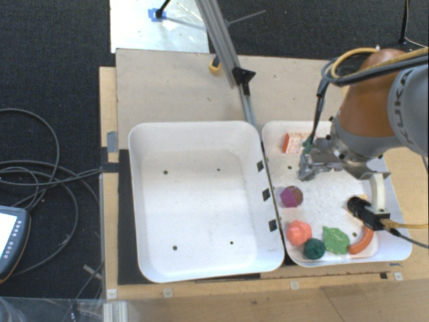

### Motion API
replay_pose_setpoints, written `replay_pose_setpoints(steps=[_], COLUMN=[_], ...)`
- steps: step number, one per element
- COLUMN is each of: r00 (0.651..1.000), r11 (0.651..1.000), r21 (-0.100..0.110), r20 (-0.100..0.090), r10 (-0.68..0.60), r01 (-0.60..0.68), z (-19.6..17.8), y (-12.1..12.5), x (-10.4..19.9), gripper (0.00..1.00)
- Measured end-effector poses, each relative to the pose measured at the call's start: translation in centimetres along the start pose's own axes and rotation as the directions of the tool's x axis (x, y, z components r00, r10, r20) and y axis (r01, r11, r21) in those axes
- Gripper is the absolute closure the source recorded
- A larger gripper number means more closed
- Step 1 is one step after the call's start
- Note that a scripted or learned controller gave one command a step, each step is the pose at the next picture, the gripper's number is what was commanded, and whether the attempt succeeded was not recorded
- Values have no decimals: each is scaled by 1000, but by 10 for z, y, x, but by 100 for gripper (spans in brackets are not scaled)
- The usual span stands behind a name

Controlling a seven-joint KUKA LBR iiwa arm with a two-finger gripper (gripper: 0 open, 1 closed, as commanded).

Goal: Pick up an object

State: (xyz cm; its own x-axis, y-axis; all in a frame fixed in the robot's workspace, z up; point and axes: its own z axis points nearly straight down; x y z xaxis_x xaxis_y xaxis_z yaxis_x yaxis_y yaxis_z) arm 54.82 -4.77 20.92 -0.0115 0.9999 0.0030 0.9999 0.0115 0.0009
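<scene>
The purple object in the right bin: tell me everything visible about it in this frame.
The purple object is a small, rounded lump, magenta-purple with a darker, slightly mottled surface; its material cannot be told at this size. It lies on the floor of the right bin, near the bin's left wall and about midway along it. It sits apart from the other items: the orange-pink ball lies below it in the view. The gripper hangs just above and to its right, not touching it.
</scene>
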Motion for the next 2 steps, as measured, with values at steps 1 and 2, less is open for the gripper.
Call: replay_pose_setpoints(steps=[1, 2], r00=[1000, 1000], r11=[1000, 1000], r21=[0, -2], r20=[1, 0], r10=[1, 0], r01=[-1, 0], z=[3, -14], y=[-3, -6], x=[46, 99], gripper=[100, 100])
